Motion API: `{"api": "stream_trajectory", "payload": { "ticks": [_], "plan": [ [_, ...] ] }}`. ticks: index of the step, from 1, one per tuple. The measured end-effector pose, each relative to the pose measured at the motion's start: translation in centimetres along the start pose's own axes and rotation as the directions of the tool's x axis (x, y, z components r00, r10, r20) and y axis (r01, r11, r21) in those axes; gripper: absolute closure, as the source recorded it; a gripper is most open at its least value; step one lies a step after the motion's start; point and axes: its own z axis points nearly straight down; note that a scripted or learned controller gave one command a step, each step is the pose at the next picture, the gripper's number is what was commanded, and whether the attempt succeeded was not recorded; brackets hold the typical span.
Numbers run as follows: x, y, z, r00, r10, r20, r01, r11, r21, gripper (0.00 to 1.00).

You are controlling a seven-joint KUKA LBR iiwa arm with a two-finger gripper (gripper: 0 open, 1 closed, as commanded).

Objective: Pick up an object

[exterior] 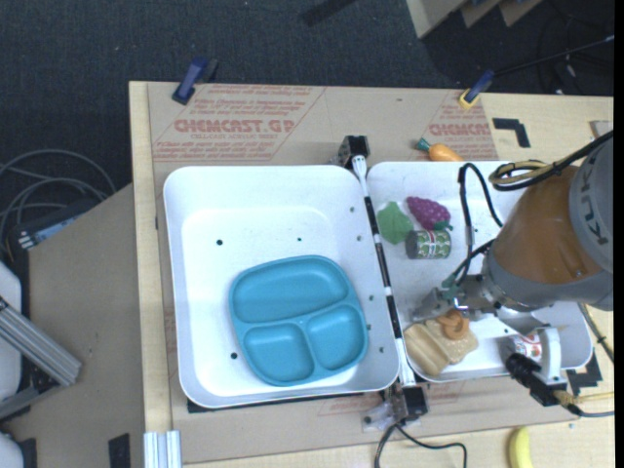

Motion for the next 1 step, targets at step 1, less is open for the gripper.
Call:
{"api": "stream_trajectory", "payload": {
  "ticks": [1],
  "plan": [
    [0.89,2.53,-0.03,1.0,-0.001,0.002,0.001,1.0,-0.003,0.0]
  ]
}}
